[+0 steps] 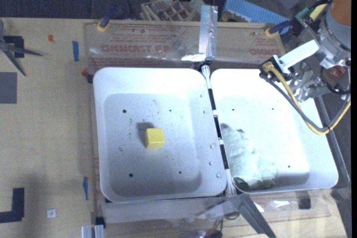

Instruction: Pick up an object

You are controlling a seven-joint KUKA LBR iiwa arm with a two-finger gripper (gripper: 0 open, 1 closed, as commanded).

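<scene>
A small yellow cube (154, 137) lies near the middle of the left bin (111, 86). A crumpled grey-white cloth (248, 161) rests along the left wall and front of the right bin (312, 175). My gripper (309, 85) hangs at the right bin's far right edge, raised above it, well away from both the cloth and the cube. Yellow and black cables loop beneath the wrist and blur its outline.
A metal divider (215, 120) with bolts separates the two bins. A cardboard wall (150, 44) and an upright metal post (208, 30) stand behind them. A looped yellow cable (304, 117) hangs over the right bin's right side.
</scene>
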